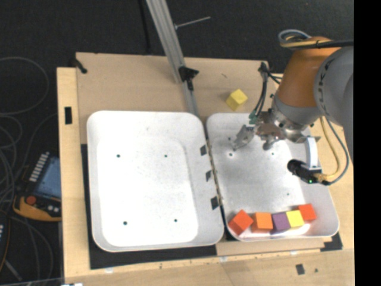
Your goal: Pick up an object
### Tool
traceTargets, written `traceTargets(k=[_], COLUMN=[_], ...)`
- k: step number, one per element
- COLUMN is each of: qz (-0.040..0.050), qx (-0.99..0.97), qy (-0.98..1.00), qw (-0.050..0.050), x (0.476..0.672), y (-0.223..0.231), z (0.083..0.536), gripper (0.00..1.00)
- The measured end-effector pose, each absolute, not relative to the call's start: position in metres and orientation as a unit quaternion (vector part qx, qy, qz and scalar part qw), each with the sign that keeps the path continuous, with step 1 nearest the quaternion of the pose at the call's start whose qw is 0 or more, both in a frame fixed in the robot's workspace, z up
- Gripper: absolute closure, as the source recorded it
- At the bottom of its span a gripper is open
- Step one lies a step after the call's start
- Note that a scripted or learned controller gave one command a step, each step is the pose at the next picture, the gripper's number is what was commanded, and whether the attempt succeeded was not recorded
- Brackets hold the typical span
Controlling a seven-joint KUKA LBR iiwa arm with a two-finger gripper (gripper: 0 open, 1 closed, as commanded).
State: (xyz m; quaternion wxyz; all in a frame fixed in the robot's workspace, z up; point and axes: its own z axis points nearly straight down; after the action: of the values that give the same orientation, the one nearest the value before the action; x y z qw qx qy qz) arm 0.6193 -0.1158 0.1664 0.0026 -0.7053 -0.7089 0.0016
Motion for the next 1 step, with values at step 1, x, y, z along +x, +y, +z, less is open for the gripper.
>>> traceTargets(k=[1], qz=[0.0025], qx=[-0.708], qy=[-0.706], qw=[0.003], x=[0.5737], y=[-0.0957], z=[0.1046], gripper=[0.00])
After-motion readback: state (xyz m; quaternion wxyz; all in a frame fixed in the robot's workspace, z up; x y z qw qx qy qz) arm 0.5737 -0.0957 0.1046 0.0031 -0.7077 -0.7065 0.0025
